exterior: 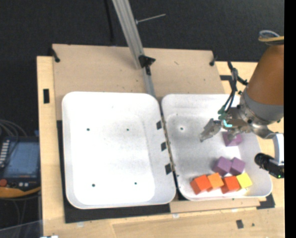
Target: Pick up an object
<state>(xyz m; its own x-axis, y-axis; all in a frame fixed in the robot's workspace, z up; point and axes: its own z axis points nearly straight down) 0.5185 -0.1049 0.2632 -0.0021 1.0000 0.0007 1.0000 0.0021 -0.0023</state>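
Purple block (232, 139) perhaps half-hidden.

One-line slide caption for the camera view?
Tool above the right bin, near a purple block; more blocks cluster at its front.

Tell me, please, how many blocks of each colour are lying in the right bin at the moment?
Purple blocks: 3, one by the gripper, two lower down.
Orange blocks: 3.
Yellow blocks: 1.
Total: 7 blocks in the right bin.
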